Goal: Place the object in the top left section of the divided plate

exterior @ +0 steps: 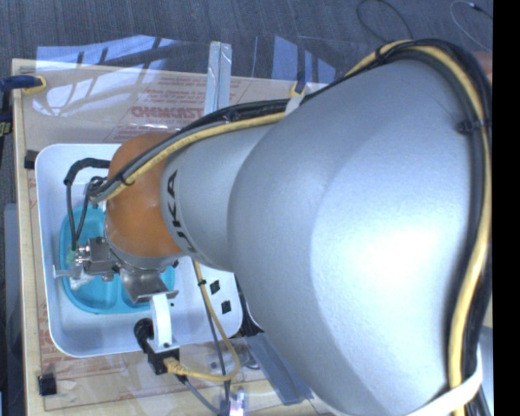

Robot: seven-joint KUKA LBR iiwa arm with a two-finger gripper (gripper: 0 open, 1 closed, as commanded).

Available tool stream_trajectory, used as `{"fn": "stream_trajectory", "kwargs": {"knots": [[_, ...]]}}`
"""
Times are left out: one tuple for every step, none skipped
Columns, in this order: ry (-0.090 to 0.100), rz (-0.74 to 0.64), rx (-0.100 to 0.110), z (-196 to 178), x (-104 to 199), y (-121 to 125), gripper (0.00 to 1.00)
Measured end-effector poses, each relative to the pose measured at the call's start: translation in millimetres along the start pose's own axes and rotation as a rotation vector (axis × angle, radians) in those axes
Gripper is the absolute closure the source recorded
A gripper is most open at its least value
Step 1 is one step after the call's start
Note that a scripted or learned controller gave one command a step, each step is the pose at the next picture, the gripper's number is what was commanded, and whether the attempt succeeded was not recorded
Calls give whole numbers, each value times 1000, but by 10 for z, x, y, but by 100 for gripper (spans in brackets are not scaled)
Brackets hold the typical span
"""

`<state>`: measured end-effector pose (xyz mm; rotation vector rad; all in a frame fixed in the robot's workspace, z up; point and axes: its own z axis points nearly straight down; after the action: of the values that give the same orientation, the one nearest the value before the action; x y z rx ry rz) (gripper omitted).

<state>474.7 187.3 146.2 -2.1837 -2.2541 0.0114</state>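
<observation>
A blue divided plate [80, 295] lies in the left white bin [52, 232]; only its left and lower parts show past the arm. The grey arm with its orange band [139, 198] reaches from the right and hangs directly over the plate. The gripper [95, 263] sits at the arm's end above the plate's middle, seen from behind its metal wrist block. Its tips and whatever lies beneath them are hidden by the wrist. No loose object is visible on the plate's exposed parts.
Black and yellow cables [191, 128] run along the arm and loop near the bin's front edge [199, 371]. A clear plastic sheet [156, 85] covers the bench's far side. The huge arm body blocks the right bin. A blue clamp [17, 83] sits at the far left corner.
</observation>
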Motion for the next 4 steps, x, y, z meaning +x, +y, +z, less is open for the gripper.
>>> {"fn": "stream_trajectory", "kwargs": {"knots": [[-1, -331, -7, 161, 216, 161, 0], [1, -295, -6, -875, -97, 518, 0], [2, -296, -7, -2917, 150, 82, 0], [1, -109, -7, -2960, -93, 284, 0]]}}
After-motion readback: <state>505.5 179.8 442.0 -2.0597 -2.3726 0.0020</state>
